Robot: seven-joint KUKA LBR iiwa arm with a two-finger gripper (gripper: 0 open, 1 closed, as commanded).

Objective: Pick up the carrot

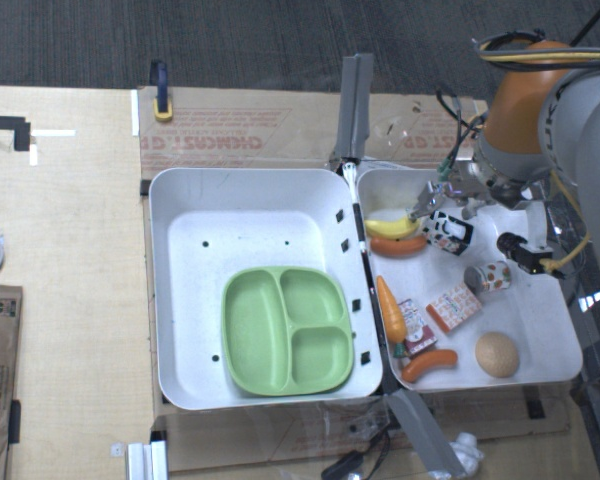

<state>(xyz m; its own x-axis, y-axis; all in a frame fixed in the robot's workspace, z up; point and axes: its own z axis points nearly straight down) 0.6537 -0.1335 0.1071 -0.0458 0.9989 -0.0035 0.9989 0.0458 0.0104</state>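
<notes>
Carrot (390,310), orange with a green stub at its lower end, lies lengthwise against the left wall of the right bin (548,353), just beside the divider between the two bins. A small red-and-white packet (413,320) touches its right side, and a reddish-orange sausage-shaped piece (429,365) lies just below it. A second red-and-white carton (453,308) sits near, further right, with a tan egg-like ball (497,354) toward the bin's lower right corner. The print on the packets is too small to read.

The gripper (430,206) hangs over the upper part of the same bin, well apart from the carrot; whether it is spread or closed cannot be told from here. Just under it lie a yellow banana (393,227) and a red-orange pepper-like piece (400,246), with a black-and-white toy (448,231) beside them and a small can (491,277) further right.

The left bin (170,268) carries a green divided plate (288,330). On the counter (60,268), the cardboard (250,133) behind the bins bears red mirrored lettering, not legible.
</notes>
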